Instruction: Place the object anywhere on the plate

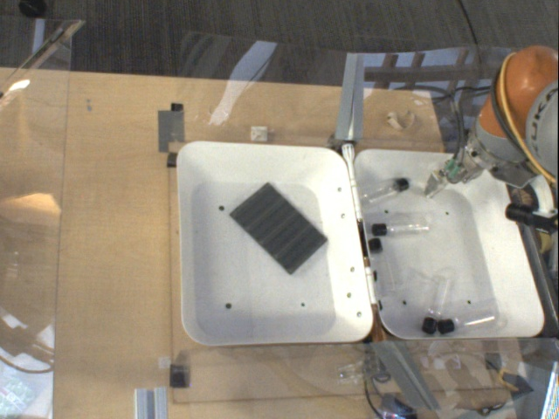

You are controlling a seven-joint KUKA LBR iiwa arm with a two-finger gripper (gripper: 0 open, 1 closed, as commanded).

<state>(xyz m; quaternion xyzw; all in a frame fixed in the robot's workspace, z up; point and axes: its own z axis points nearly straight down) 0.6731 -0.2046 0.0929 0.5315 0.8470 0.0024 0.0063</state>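
Lying in the right bin: clear tubes with black caps, scattered. Pincer hovered near the bin's far edge (grip state indiscernible). Dark ribbed plate occupied the left bin.

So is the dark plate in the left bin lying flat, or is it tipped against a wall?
Flat. The plate lies on the floor of the left bin, turned diagonally, clear of every wall, nothing on it.
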